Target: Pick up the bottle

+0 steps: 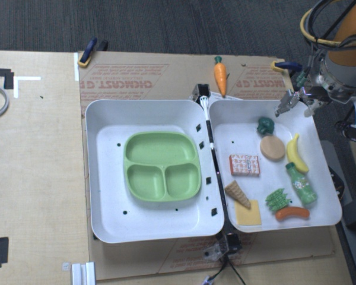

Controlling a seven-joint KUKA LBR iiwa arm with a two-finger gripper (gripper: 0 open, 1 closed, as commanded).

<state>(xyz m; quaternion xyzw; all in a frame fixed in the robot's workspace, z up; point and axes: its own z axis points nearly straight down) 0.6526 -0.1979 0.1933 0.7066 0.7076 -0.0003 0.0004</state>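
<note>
Nearest us: cable clutter (222,255) at the surface's front edge. Pincer (298,100) hovers over the right bin's (225,132) far right corner; can't tell whether it's wide or narrow. Bottle (301,184), green, lies near that bin's right wall, between banana (296,152) and sausage (292,213). We'd come down across its body, clear of both neighbours. Count: one bottle, two bins, one green tray (162,166).

Robot lab: taped cardboard bench (130,76), white bins (95,177), toy food.
</note>
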